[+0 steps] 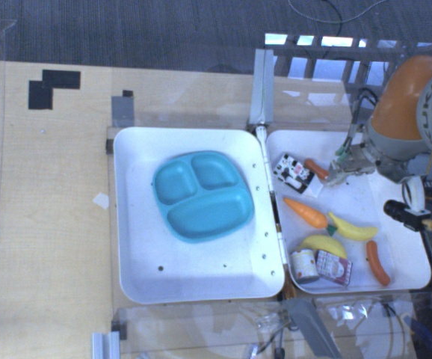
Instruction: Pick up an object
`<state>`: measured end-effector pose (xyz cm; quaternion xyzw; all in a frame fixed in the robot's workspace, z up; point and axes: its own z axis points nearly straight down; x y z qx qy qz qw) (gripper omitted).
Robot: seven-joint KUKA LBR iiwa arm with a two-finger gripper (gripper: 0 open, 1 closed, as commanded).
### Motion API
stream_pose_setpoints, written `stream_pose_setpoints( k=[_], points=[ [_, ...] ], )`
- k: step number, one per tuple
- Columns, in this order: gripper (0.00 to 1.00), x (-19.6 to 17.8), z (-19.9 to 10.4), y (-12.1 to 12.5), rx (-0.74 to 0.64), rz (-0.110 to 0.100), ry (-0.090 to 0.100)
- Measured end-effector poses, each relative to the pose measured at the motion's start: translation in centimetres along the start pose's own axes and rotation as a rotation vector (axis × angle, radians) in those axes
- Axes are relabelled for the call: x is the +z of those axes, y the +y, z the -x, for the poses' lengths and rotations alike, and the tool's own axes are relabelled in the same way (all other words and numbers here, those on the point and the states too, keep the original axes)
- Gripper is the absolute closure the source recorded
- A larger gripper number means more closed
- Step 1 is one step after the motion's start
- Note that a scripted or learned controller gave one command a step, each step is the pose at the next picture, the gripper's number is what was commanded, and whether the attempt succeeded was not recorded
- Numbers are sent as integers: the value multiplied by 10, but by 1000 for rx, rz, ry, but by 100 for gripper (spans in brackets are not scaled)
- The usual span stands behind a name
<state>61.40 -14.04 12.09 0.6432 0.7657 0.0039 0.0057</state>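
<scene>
A can, pouch and sausage lay nearest in the right bin, with bananas and a carrot behind them. Farther back, the gripper stood beside a red object and a box; its opening state could not be determined.

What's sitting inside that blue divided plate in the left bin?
The blue divided plate shows three compartments, and all three look bare. The toy food, such as the carrot and bananas, lies in the right bin. Whatever is beneath the plate is covered.
</scene>
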Motion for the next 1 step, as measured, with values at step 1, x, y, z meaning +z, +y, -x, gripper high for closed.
stream_pose_setpoints(
  k=[1],
  points=[
    [100, -123, -30, 40, 5, -6, 2]
  ],
)
